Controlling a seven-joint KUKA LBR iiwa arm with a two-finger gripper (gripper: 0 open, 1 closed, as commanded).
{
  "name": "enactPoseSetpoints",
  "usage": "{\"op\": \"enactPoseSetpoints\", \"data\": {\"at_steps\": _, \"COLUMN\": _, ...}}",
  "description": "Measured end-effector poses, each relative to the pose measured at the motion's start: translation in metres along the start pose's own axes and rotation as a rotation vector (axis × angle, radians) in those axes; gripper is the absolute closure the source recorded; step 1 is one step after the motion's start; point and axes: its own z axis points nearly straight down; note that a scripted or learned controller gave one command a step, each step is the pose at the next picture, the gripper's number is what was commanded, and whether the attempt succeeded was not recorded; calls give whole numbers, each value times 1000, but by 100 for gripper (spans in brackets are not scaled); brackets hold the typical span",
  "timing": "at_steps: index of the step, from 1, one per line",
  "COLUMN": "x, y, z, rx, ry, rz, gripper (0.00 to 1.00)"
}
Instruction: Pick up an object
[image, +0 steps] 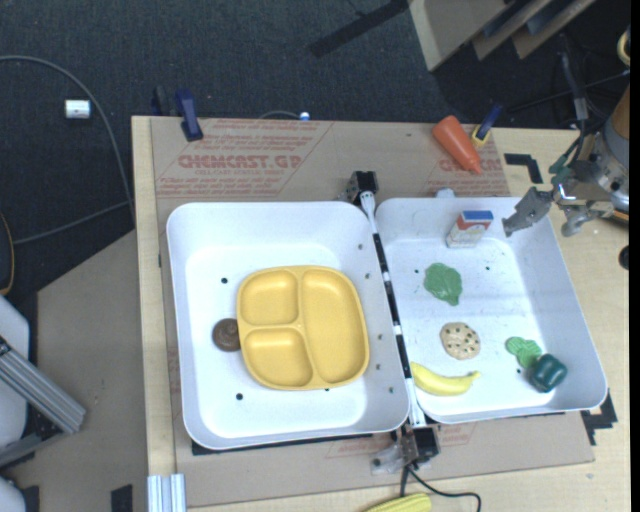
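Here, every candidate for picking lies loose in the right bin (570, 300), spread apart so that each can be approached singly. Taking the green broccoli-like toy (442, 282) near that bin's middle as the landmark: a small white carton with red and blue markings (468, 228) sits up and to the right of it, near the far wall; a round speckled cookie (459, 341) lies just below it; a yellow banana (444, 380) lies below the cookie, close to the near wall; and a dark green pepper-like piece (540, 366) rests down and well to the right, in the near right corner. Left of the landmark, across the dividing rim, the left bin (190, 300) holds a yellow divided plate (300, 326) with a small brown disc (226, 334) tucked at its left edge. The gripper (530, 212) hovers up and to the right of the broccoli, beside the carton at the bin's far right rim, the arm reaching in low from the right. It carries nothing, and whether it is spread or closed I cannot tell. The carton looks the nearest target.
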Motion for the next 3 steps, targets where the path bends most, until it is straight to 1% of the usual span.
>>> {"op": "enactPoseSetpoints", "data": {"at_steps": 1, "x": 36, "y": 16, "z": 103, "rx": 3, "ry": 2, "rz": -1, "gripper": 0}}
{"op": "enactPoseSetpoints", "data": {"at_steps": 2, "x": 67, "y": -13, "z": 163, "rx": 3, "ry": 2, "rz": 0, "gripper": 0}}
{"op": "enactPoseSetpoints", "data": {"at_steps": 3, "x": 67, "y": -12, "z": 152, "rx": -1, "ry": 1, "rz": 1, "gripper": 100}}
